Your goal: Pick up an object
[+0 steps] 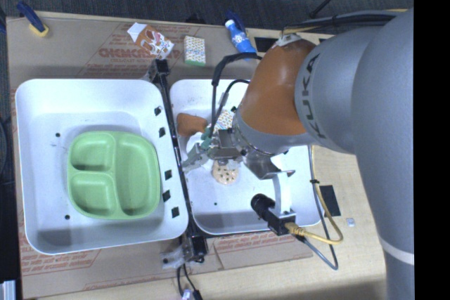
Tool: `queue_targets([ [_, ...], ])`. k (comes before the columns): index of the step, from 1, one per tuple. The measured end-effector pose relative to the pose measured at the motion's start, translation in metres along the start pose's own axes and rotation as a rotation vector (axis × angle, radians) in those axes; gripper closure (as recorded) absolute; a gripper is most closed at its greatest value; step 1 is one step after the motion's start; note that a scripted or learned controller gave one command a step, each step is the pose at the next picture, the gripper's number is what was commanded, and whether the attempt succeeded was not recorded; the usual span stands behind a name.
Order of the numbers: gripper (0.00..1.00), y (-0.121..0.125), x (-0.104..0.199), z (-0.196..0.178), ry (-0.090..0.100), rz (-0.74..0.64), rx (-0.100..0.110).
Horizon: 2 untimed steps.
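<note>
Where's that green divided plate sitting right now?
The green divided plate lies in the left white bin, across the divider from the hand.

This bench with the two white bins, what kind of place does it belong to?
Probably a robotics lab set up for picking trials: a grey KUKA arm reaches over two white bins, one holding a green divided plate, on cardboard-covered bench.
</note>
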State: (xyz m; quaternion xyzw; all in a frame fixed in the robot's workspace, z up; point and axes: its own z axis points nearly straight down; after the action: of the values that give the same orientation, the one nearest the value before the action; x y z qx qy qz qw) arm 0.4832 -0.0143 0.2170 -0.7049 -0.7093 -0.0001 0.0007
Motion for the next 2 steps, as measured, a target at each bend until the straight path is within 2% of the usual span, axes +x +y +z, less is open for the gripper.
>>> queue_targets([
  [1,0.0,-0.006,-0.015,-0.078,-0.002,0.0,-0.003],
  [2,0.0,-0.008,-0.082,0.042,-0.001,0.001,0.004],
])
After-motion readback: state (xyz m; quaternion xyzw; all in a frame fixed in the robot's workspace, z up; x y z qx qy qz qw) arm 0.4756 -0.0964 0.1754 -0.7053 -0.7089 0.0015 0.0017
